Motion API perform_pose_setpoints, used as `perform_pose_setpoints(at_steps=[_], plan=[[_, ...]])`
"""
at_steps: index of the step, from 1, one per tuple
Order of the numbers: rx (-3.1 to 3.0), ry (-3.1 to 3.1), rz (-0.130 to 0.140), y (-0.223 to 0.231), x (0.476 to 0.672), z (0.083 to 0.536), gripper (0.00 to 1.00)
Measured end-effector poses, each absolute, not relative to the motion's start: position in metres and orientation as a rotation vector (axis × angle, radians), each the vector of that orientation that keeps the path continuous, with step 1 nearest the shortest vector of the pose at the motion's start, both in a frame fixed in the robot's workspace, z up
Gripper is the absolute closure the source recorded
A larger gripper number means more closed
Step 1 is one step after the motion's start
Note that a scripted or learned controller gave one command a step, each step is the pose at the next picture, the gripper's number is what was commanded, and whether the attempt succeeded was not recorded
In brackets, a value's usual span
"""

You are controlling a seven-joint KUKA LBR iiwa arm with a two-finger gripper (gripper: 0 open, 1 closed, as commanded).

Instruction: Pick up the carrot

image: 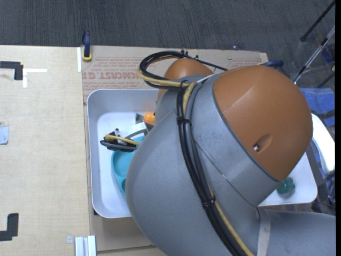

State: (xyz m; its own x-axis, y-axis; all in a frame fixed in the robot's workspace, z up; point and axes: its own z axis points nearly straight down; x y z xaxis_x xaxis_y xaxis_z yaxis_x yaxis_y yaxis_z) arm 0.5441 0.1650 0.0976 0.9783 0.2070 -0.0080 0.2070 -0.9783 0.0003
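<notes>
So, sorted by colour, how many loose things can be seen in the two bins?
Orange: 1, the carrot
Turquoise: 1, a curved piece
Green: 1, a small lump
Total: 3 in sight; the arm may hide more.

The arm [213, 159] overhangs most of the left bin [101, 193], leaving bare floor open along the left wall and near corner, while a teal item [118, 167] and the carrot [149, 118] crowd the middle strip.
</notes>
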Motion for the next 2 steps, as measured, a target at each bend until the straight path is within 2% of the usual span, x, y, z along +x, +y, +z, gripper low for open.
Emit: perform_pose_setpoints(at_steps=[1,2], plan=[[3.087,0.654,-0.010,0.110,0.536,0.092,1.00],[3.125,0.315,-0.001,0.151,0.517,0.186,1.00]])
